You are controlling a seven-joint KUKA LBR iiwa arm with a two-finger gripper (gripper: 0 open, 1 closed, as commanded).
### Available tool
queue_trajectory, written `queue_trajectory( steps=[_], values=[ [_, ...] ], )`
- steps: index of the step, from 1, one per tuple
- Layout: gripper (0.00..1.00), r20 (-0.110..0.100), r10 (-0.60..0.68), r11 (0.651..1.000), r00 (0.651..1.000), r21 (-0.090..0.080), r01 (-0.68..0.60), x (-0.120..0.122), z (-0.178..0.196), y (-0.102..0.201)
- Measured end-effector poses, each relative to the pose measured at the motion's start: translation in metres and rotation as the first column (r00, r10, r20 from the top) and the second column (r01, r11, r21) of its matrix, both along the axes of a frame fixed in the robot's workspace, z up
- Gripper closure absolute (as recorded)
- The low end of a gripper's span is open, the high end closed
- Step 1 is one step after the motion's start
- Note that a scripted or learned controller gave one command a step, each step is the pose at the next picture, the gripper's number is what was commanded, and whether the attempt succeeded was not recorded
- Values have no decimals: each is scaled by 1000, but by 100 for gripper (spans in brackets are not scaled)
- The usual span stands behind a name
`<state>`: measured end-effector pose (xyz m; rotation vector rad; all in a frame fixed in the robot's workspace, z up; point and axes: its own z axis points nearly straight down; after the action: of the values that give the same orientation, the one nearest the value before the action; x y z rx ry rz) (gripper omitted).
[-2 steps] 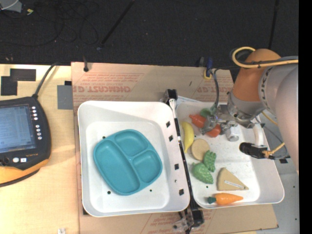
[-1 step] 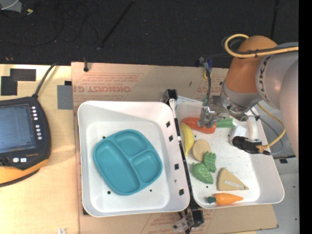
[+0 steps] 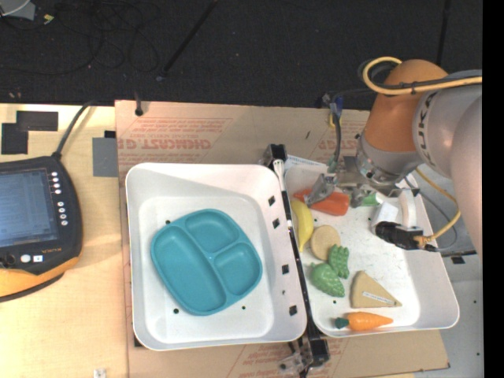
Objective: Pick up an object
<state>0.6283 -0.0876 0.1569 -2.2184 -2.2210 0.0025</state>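
- Nearest the camera, a small orange carrot lies at the right white bin's front rim, beside a tan cheese wedge.
- Behind them lie green leafy pieces, a pale round slice and a yellow banana.
- My jaws rest over a red-orange piece; whether they grip it I cannot tell.
- Left bin: teal divided plate.

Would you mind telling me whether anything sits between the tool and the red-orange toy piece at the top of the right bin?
Nothing visible does. The tool hangs directly over the red-orange toy piece in the right white bin. The yellow toy banana and round tan piece lie beside and below it, not across the approach.
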Motion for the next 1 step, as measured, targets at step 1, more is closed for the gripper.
queue_trajectory(
  steps=[1],
  values=[
    [0,-8,-3,1000,1000,1,3,-60,-74,-2]
  ],
)
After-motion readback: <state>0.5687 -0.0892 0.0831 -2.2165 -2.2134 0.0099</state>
